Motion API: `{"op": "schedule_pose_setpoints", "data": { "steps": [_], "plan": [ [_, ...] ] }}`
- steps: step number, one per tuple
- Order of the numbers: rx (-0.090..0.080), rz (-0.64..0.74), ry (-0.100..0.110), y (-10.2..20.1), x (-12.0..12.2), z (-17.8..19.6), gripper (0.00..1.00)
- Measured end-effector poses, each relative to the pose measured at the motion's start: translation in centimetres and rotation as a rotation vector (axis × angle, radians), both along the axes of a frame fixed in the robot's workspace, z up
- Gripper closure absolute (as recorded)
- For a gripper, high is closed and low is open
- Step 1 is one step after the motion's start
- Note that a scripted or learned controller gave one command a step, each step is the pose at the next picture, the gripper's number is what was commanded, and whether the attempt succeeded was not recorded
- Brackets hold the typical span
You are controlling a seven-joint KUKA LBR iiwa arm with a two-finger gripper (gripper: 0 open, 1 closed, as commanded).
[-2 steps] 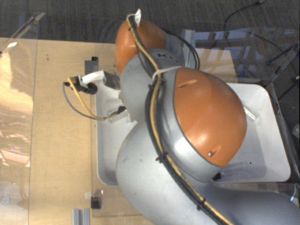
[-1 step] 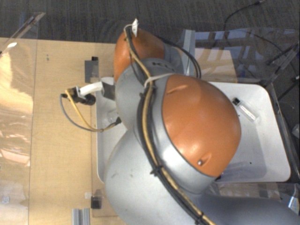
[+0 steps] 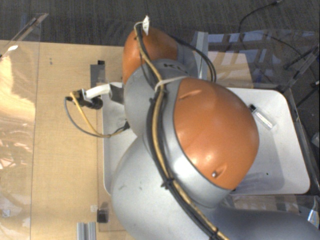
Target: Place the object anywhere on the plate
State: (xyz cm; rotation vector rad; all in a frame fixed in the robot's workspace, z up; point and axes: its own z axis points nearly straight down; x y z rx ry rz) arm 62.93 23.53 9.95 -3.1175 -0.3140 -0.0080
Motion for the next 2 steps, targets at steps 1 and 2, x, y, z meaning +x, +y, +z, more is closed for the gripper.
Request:
{"op": "schedule_pose_setpoints", "data": {
  "steps": [1, 2],
  "plan": [
    [-0.010, 0.555, 0.002, -4.8, -4.0, 7.7, 1.00],
    [-0.011, 0.936, -0.001, 0.0, 1.2, 14.4, 1.00]
  ]
}}
